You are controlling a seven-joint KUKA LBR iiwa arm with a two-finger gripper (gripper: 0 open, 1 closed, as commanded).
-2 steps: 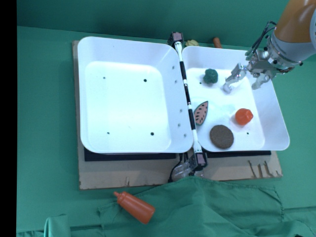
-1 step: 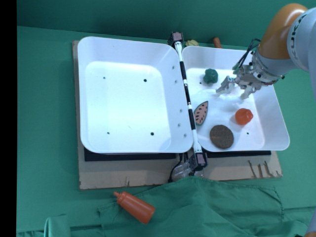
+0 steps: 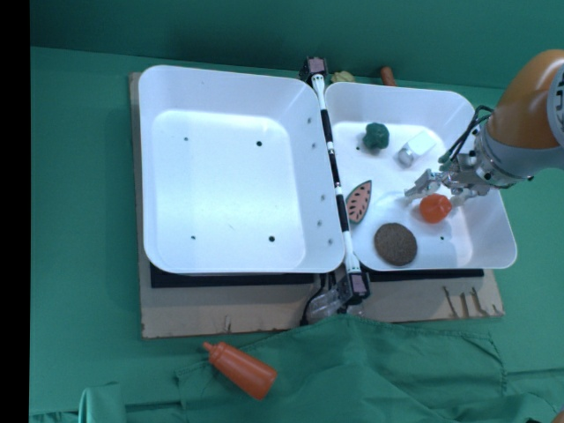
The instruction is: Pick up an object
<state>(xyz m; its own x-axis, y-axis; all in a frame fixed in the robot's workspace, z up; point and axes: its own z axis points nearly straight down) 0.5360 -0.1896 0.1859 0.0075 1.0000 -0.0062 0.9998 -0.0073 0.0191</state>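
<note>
Reaching in from the right, the grey arm (image 3: 529,117) angles down over the right bin (image 3: 493,245), orange band uppermost, wrist tilted leftward. Contents counted in that bin: one orange-red ball (image 3: 434,208), one green broccoli piece (image 3: 376,135), one small white block (image 3: 416,146), one brown disc (image 3: 396,243), one watermelon slice (image 3: 359,201). One left bin (image 3: 176,91); one orange bottle (image 3: 241,369) on the green cloth below. The gripper (image 3: 438,186) has its fingers spread, poised just above the ball; contact cannot be confirmed, and nothing sits between them.
</note>
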